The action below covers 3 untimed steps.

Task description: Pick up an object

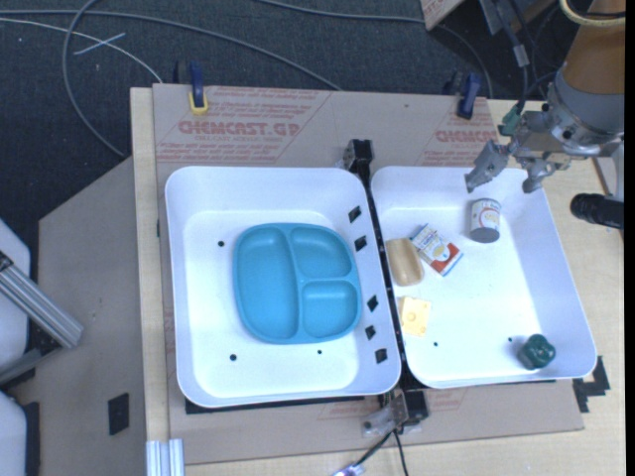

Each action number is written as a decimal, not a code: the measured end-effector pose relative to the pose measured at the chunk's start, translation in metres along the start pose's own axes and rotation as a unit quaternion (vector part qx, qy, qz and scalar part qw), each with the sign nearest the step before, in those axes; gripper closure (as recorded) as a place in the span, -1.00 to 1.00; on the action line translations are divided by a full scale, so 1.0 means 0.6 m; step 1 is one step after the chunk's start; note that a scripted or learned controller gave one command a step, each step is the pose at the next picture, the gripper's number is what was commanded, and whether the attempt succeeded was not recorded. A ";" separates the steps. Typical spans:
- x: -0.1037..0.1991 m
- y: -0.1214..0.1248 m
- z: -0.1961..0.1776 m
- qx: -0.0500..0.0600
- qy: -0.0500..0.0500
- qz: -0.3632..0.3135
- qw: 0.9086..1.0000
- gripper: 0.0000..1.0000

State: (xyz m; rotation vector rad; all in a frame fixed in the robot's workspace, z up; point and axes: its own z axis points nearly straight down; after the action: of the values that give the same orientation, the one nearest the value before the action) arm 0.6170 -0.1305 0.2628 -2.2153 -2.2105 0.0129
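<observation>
While my gripper [510,169] hovers with jaws apart above the small can [484,219], I judge descent and closing come next.

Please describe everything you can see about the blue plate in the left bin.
The blue plate is a light blue divided tray, seemingly plastic, with rounded corners. Raised ridges split it into three compartments: one long section on the left and two smaller ones on the right. All three look empty. It lies flat, right side up and slightly rotated, near the middle of the left bin, resting on its white floor. Nothing else touches it.
</observation>
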 end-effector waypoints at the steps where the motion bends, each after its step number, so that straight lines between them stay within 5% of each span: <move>1: 0.001 0.003 -0.013 -0.007 -0.001 -0.001 1.000 -1.00; 3: 0.011 0.001 0.131 -0.004 -0.001 -0.001 1.000 -1.00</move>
State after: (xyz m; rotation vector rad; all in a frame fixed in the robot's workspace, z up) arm 0.6166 -0.1237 0.1840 -2.2176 -2.2175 0.0051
